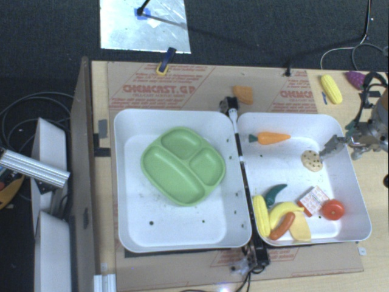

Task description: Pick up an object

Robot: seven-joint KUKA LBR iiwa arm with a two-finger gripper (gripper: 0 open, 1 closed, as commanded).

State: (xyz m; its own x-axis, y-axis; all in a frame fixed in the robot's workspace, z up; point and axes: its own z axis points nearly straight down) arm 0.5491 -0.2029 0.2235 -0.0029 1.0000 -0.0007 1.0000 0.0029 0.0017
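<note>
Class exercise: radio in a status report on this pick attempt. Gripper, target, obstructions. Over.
Gripper low over right bin, far side, holding nothing seen. Cookie right beside it, lying free. Carrot apart to the left; no obstruction near cookie.

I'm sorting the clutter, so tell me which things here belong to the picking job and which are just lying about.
Job: gripper; cookie, carrot, tomato, banana in the right bin.
Lying about: green plate, corn cob and orange block outside the bins.
</note>
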